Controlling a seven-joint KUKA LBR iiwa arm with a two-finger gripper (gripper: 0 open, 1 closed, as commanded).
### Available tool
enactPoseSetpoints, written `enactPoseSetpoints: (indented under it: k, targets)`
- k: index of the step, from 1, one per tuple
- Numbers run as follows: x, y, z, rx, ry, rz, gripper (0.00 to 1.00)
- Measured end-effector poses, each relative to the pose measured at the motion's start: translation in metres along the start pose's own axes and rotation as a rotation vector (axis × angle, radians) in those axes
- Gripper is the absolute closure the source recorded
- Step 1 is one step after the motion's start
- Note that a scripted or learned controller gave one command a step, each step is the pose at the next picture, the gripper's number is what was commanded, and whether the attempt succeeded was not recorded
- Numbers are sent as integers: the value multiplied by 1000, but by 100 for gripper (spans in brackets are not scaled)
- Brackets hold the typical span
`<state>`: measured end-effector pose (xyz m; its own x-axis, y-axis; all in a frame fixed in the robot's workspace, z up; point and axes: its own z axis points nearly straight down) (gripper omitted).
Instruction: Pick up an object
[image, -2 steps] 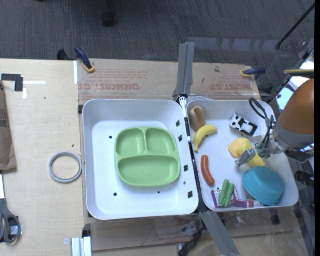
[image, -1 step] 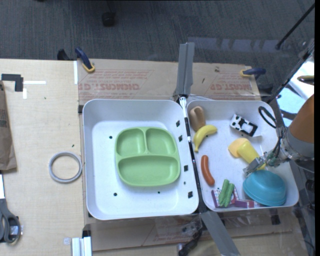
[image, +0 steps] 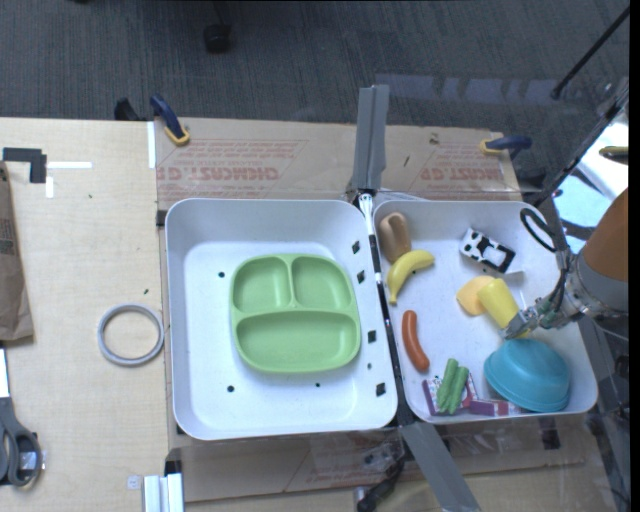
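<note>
Hand (image: 527, 320) low in right bin (image: 560, 400), between yellow toy (image: 487, 298) and blue bowl (image: 527, 375) | cannot tell if spread or pinching | green plate (image: 295, 312) in left bin (image: 190, 300)

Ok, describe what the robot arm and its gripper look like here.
The arm enters from the right edge: an orange-brown rounded section with grey below it. Black cables loop beside it near the right bin's rim. The gripper is small, metallic grey with yellowish-green touches at the tip; finer detail is too blurred to tell.
</note>
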<state>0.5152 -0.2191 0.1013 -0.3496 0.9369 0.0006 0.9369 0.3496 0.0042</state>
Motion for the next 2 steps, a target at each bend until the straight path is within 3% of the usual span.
enactPoseSetpoints:
  k: [1, 2]
  targets:
    - [56, 84, -123, 4, -2, -73, 100]
    - [129, 119, -127, 8, -2, 279, 100]
